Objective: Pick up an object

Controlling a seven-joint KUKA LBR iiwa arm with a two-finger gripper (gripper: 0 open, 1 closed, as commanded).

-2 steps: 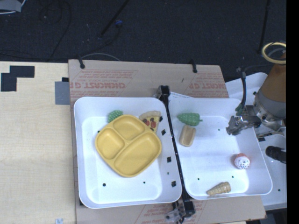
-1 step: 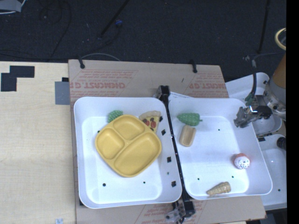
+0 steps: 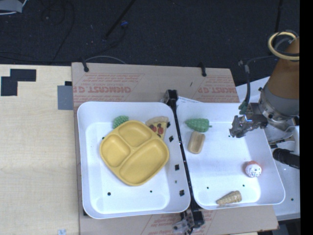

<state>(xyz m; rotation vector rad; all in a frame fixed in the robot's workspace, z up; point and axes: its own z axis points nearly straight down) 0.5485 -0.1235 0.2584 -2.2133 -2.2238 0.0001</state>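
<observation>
Grey arm [image 3: 281, 99], orange band, black cables

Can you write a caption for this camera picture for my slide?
Robot gripper hovers over the right bin of toy food; a yellow plate fills the left.

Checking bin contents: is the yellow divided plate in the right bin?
No, the yellow divided plate lies in the left bin, beside a pizza slice.

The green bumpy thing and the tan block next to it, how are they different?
The green bumpy thing is leafy green and knobbly; the tan block is pale brown and smooth. The green one lies crosswise, the tan one lengthwise below it. Both lie in the right bin, near its left wall.
</observation>
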